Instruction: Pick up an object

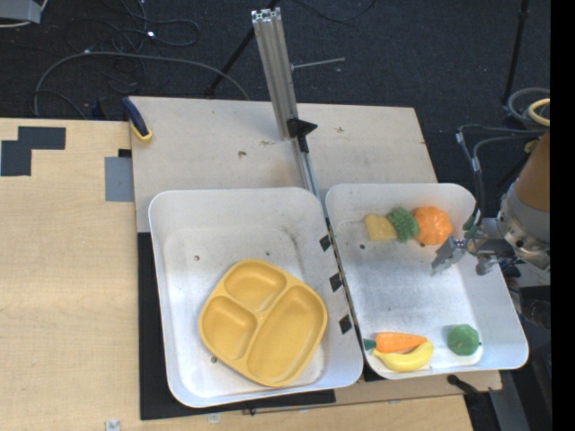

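In the right bin (404,277) lie several toy foods. Near its far wall sit a pale yellow piece (379,228), a green broccoli (403,224) and an orange fruit (432,224). At its near edge lie a carrot (399,341) on a yellow banana (404,358), with a green round piece (464,339) to their right. My gripper (467,255) hangs at the bin's right side, just right of and below the orange fruit, fingers spread and nothing between them.
The left bin (180,241) holds a yellow divided plate (262,321). A metal post (278,74) rises behind the bins. A yellow-and-blue tool (137,120) lies at the board's far left corner.
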`<act>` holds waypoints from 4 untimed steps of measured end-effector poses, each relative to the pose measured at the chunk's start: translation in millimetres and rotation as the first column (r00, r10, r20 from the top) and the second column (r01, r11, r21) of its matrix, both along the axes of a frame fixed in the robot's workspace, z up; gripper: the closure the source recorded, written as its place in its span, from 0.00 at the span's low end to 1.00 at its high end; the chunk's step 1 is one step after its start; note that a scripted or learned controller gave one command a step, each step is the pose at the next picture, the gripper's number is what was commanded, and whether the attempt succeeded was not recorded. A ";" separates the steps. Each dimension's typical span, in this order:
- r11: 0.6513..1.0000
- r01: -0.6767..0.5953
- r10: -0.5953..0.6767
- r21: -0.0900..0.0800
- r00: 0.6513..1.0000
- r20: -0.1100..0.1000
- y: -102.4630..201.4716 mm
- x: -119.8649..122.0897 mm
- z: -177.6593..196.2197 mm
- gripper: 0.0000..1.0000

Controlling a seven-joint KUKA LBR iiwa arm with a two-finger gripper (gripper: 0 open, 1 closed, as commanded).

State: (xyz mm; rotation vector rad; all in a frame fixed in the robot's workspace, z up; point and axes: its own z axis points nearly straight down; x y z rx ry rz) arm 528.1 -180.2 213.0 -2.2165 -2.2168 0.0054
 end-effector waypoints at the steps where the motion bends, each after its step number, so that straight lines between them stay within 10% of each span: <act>1: 1.000 0.000 0.000 0.000 1.000 0.000 9.0 -6.8 -51.7 0.00; 2: 1.000 0.000 0.000 0.000 1.000 0.000 8.5 -5.0 -115.4 0.00; 3: 1.000 0.005 -0.005 -0.001 1.000 0.002 6.8 -4.8 -102.3 1.00; 4: 1.000 -0.001 0.001 -0.003 1.000 0.009 9.0 4.8 -45.5 1.00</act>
